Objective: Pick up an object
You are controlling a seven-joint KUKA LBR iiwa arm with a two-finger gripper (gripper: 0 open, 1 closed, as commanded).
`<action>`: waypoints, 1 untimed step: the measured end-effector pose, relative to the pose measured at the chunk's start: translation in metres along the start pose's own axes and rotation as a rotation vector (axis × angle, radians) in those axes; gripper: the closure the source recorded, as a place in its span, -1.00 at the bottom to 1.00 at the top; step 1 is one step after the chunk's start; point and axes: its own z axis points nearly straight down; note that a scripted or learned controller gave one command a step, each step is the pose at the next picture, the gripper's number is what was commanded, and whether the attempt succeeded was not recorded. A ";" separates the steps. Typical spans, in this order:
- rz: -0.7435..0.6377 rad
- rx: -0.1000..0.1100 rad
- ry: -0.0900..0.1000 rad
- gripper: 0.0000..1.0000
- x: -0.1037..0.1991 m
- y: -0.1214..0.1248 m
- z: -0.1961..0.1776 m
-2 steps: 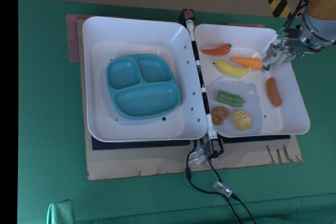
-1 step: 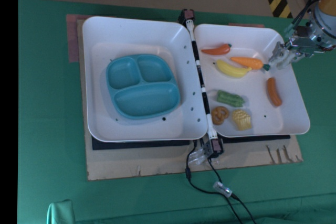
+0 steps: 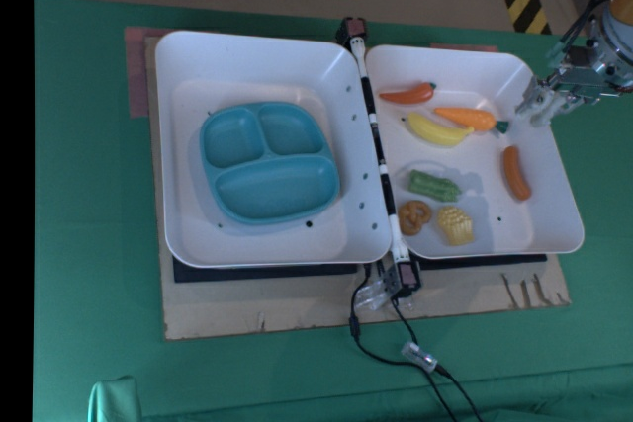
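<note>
The right bin (image 3: pixel 554 212) holds several toy foods: a red chili (image 3: pixel 407 94), a banana (image 3: pixel 435 129), a carrot (image 3: pixel 467 119), a sausage (image 3: pixel 515 173), a green cucumber (image 3: pixel 433 185), a pretzel (image 3: pixel 414 215) and a corn cob (image 3: pixel 455 225). My gripper (image 3: pixel 547 104) hangs above the bin's right rim, just right of the carrot's green tip and above the sausage. Its fingers are open with nothing between them.
The left bin (image 3: pixel 188 64) carries a blue divided plate (image 3: pixel 269 161). A hinge strip (image 3: pixel 376 143) runs between the bins, with cables (image 3: pixel 396 341) trailing off the front. Green cloth covers the bench around the cardboard base.
</note>
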 end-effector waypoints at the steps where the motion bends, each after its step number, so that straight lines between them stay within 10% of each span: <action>1: 0.000 0.004 0.003 1.00 0.024 -0.040 0.014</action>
